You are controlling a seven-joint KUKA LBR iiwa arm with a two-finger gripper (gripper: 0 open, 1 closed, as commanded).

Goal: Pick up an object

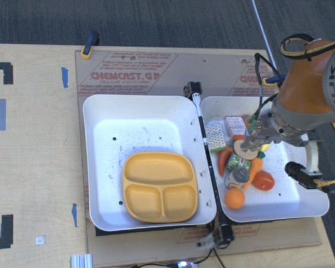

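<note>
Toys (241, 169) lie heaped in the right bin (301, 205), beside the left bin (100, 149) with its yellow divided tray (160, 186). From above, my arm (307, 88) reaches in from the right, wrist bent downward, my gripper (248, 146) low over the heap near an orange carrot (255, 165). Whether my jaws are spread or pressed together, I cannot tell.

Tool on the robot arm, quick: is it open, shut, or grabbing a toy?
Tool: cannot be told. It sits low over the toy pile in the right bin, too cluttered to judge.
</note>
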